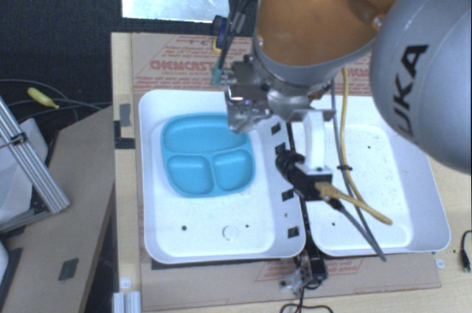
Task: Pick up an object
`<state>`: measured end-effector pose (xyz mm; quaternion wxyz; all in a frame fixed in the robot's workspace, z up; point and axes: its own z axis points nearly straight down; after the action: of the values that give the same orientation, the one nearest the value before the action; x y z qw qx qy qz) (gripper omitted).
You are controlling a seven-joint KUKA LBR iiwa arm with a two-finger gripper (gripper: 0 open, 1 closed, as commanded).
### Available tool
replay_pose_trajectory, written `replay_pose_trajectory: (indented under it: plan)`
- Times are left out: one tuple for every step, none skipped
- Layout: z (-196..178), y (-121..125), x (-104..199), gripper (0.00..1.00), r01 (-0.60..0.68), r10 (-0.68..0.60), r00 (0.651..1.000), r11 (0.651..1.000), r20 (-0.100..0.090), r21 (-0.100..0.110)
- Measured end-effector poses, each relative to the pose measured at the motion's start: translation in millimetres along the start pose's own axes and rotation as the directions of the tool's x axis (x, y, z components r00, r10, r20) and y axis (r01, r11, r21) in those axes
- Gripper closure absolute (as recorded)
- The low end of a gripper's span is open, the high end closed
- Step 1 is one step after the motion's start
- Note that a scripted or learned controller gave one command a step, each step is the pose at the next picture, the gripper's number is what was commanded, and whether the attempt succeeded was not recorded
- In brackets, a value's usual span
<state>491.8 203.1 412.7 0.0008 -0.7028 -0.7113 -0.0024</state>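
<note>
A light blue plastic plate (205,156) with three compartments lies in the left white bin (199,234). My gripper (240,119) hangs over the plate's far right rim, close to the divider between the bins. The grey wrist and orange band above hide most of it. Whether it touches the plate cannot be made out.
The right white bin (391,179) lies under the arm, with a yellow cable (361,204) and black cables trailing across its left side. A small clear round thing (231,232) rests near the left bin's front edge. Brown cardboard (177,64) lies under both bins.
</note>
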Motion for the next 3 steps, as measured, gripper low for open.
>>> replay_pose_trajectory:
  plan:
    - [-30.0,-5.3,-58.3,1.0,-0.015,0.015,1.0,1.0,0.004,-0.003]
    - [-59.4,-6.0,-118.8,1.0,-0.016,0.016,1.0,1.0,0.005,-0.004]
    - [-42.0,-6.3,-48.4,1.0,-0.002,0.002,1.0,1.0,0.002,0.002]
